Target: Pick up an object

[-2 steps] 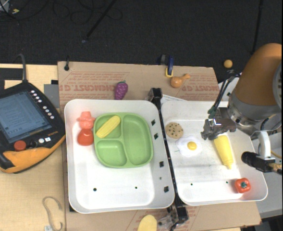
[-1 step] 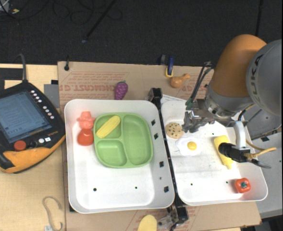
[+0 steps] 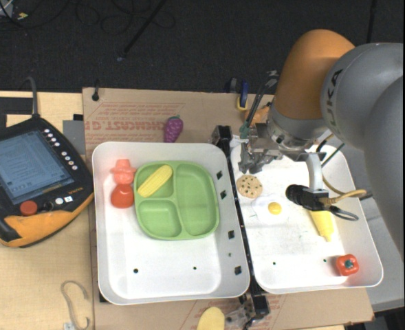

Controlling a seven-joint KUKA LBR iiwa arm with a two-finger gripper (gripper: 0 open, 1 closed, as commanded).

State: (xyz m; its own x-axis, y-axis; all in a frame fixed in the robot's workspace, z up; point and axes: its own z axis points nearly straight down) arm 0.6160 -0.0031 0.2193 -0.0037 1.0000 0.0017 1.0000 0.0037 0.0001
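Brown cookie (image 3: 249, 185) just beside hand (image 3: 252, 162), in right-hand bin (image 3: 295, 253).

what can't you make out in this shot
Right bin, camera view: its far right corner is hidden behind the arm.
Yellow lump, camera view: cut off by the bottom edge, so I cannot tell what it is.
Purple thing, camera view, beyond the left bin: too small to identify.
Handheld screen, camera view: cut off by the left edge.
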